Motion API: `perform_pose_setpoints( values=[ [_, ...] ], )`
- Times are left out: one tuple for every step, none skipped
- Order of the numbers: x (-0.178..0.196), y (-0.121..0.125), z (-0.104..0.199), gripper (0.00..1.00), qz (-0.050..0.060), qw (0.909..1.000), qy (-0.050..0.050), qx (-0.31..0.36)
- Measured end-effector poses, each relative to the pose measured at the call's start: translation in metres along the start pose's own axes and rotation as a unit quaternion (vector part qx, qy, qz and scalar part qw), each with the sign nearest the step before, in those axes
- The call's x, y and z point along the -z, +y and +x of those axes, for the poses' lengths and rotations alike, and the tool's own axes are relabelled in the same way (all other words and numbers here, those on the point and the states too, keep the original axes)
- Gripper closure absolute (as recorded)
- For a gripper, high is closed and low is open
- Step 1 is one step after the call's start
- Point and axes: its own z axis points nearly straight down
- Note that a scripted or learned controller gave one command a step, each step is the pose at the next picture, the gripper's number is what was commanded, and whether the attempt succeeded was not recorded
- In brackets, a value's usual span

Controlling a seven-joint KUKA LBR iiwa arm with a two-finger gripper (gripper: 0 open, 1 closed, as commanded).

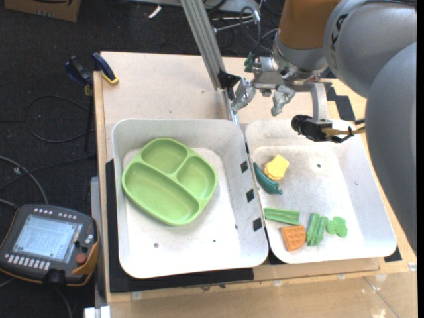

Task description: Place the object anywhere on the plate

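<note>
Two white bins sit side by side; the green plate (170, 189) lies in the left one. At two o'clock the gripper (263, 99) hangs, fingers apart, grasping nothing; the yellow object (277, 167) lies below.

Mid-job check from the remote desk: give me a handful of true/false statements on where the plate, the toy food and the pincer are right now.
1. The green three-compartment plastic plate lies in the left white bin. True.
2. The yellow toy food piece sits on the plate. False: it lies in the right white bin, beside a dark green curved piece.
3. The pincer hangs above the bins' far edge, holding nothing. True: nothing shows between its open fingers.
4. The orange waffle-patterned square lies near the right bin's front edge. True.
5. The plate carries a green toy vegetable. False: its compartments hold nothing; the green pieces lie in the right bin.
</note>
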Motion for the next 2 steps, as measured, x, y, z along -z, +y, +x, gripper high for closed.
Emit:
perform_pose_setpoints(
  values=[
    [-0.09,0.008,0.017,0.0,0.009,1.0,0.0,0.0],
    [-0.101,-0.007,0.084,0.0,0.007,1.0,0.001,0.002]
  ],
)
